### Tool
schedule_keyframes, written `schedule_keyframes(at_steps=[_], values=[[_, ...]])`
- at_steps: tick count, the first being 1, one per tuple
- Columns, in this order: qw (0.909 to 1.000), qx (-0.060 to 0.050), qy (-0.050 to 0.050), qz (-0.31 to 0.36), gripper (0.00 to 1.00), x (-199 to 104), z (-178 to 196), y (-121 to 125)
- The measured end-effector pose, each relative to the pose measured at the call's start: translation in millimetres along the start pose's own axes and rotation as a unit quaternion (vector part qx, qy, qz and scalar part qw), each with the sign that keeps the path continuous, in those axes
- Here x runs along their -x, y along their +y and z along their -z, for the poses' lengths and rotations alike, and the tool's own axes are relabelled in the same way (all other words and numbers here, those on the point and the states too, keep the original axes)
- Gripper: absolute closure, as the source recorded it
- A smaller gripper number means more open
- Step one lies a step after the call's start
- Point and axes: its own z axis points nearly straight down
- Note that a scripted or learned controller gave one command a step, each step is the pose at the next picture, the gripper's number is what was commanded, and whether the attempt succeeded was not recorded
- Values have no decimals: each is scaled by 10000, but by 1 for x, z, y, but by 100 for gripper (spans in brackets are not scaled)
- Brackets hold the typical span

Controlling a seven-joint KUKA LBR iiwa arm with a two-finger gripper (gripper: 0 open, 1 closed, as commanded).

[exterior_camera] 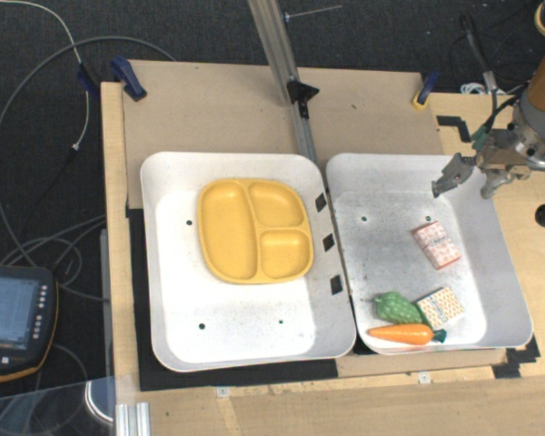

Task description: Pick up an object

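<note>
Bench (218, 98) — tan board top carrying two white bins side by side. Left bin (177, 334) holds a yellow tray (254, 230) with three compartments, sitting toward its far middle; nothing lies in the compartments. Right bin (381, 189) holds four small things, all in its near half. A pink packet (435, 244) lies right of the bin's centre, tilted; it has print on its face, too small to read. Near the front edge lies a carrot (401, 334), lengthwise along that edge, green end to the right. Just behind it is a green veg (397, 308), touching or nearly touching the carrot. Beside that, a patterned packet (441, 308) at a slant — pattern blurred, no brand legible. Gripper (470, 174) hangs over the right bin's far right corner, fingers spread wide, nothing between them; well apart from every object.
</note>
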Motion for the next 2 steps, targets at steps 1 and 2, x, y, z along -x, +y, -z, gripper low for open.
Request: schedule_keyframes(at_steps=[1, 2], values=[[10000, 1, 0, 1, 0, 0, 0, 0], [10000, -22, 1, -8, 0, 3, -44, -4]])
